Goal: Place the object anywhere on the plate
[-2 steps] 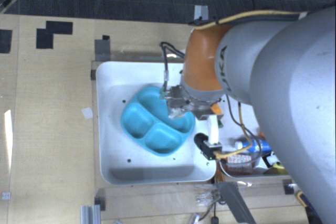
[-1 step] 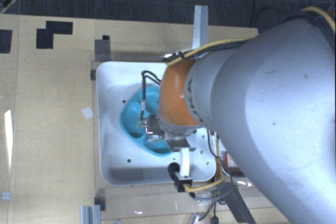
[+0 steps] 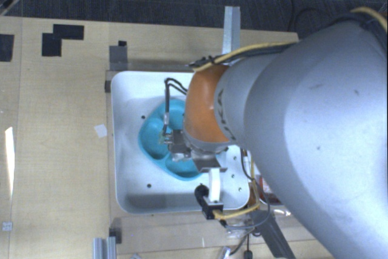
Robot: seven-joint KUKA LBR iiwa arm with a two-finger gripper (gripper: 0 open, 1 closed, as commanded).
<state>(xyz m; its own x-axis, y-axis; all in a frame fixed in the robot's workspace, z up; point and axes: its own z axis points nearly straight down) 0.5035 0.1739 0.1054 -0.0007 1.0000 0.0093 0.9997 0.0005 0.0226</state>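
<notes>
**Over the left bin, arm hanging above the blue plate**

Over the left bin your arm is reaching in from the right, and its orange band and wrist are covering much of the blue plate. You are looking at the wrist hardware from above, with the gripper pointing down at the plate's right part. Whether it is carrying anything, you cannot tell: the wrist is hiding its working end, and the object named in the task is not something you can pick out with confidence.

Judging by the pose, you are watching either the lowering for the placement or a release directly over the plate. The next move is calling for a short, vertical descent onto the plate's flat, then a let-go and a straight lift, so nothing gets dragged off the rim.

As for containers, the left bin is holding the plate, lying flat near its middle. The right bin is mostly sitting under the arm; a small reddish item is peeking out by the cables, too hidden to name.
</notes>
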